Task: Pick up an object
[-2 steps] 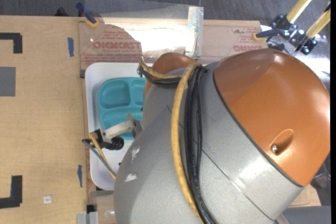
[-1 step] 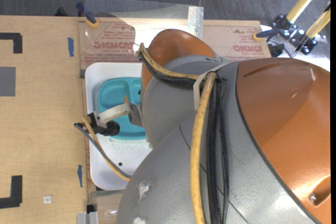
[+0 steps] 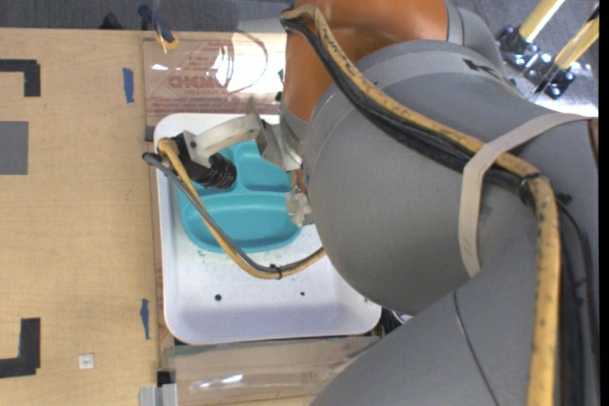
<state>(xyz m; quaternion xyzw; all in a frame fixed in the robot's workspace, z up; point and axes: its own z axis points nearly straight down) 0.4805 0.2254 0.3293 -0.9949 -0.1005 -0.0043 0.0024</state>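
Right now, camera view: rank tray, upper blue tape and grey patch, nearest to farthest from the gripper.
1. tray: in the bin, right beside the gripper.
2. upper blue tape: on the bench, up and left of the bin.
3. grey patch: at the far left edge.

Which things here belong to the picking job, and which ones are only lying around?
Job: turquoise divided tray, white bin holding it, robot arm.
Lying about: blue tape strip, clear printed sheet, black bench mark.
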